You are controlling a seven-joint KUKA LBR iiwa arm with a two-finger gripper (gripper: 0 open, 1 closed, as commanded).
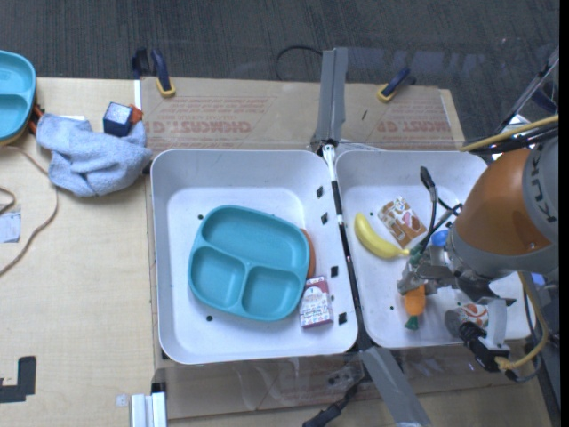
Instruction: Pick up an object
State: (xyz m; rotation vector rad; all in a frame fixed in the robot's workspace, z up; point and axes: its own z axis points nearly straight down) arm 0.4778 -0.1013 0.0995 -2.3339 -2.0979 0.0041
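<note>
Carrot: small orange toy carrot with a green tip [414, 305], lying in the right white bin [373, 323], near its front, directly under the gripper and touching or nearly touching it.
Gripper: grey two-finger gripper [416, 281] at the end of the arm, pointing down and leftward just above the carrot's upper end; whether carrot sits between the fingers, cannot tell; open or closed, cannot tell.
Arm: grey with a broad orange band [502, 207], entering from the right and covering the right part of the right bin.
Banana: yellow plastic banana [377, 238], up and left of the gripper, apart from the carrot.
Packet: small tan and red snack packet [400, 221], just beside the banana on its upper right.
Blue item: small blue object [438, 237] beside the gripper's upper edge, too hidden to identify.
Left bin: shallow white bin [173, 238] holding a teal three-compartment plastic plate [249, 262], with a small red and white carton [316, 303] touching the plate's lower right edge.
Bench: tan cardboard-covered surface [80, 265] with a crumpled grey-blue cloth [91, 154] and a small dark blue cube [116, 117] at upper left, well apart from both bins.
</note>
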